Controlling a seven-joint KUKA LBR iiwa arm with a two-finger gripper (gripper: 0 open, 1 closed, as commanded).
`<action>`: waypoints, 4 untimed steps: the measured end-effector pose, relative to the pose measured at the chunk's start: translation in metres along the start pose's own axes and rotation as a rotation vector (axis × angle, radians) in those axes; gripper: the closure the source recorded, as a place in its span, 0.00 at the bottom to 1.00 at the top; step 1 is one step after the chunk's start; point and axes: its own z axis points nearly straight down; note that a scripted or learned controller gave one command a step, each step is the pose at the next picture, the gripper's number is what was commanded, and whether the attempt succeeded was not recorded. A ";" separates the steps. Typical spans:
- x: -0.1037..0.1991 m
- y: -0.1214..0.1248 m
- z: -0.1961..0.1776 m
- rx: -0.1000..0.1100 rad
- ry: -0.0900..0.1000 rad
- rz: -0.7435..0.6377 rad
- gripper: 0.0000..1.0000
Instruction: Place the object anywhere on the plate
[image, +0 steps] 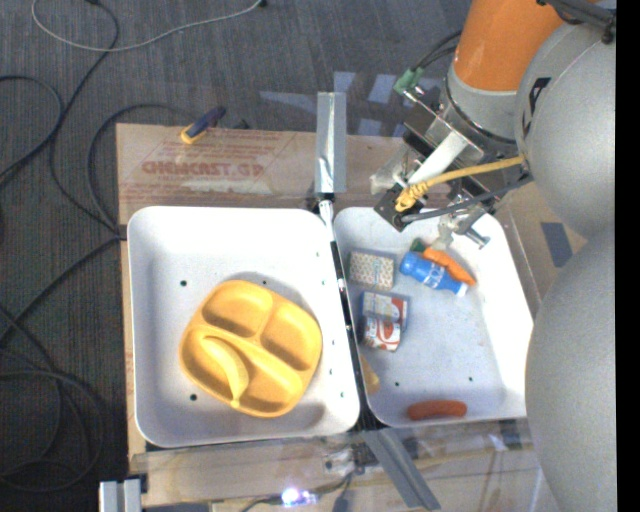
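Nearest the camera in my right bin lies a reddish sausage-shaped piece, its long axis running left to right along the near wall. Further in, a crumpled red and silver packet sits by the divider, with a small speckled pad just beyond it. The blue bottle lies on its side, tilted, touching an orange carrot-shaped piece. My claw hangs over the bin's far end, just above that pair; I cannot tell how wide it stands or whether it grips anything. The yellow divided plate rests in the left bin.
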 end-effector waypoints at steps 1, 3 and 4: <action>-0.014 0.053 0.000 0.001 0.000 0.326 0.00; -0.010 0.077 0.000 0.001 0.000 0.170 0.00; 0.001 0.120 0.000 0.001 0.001 0.505 0.00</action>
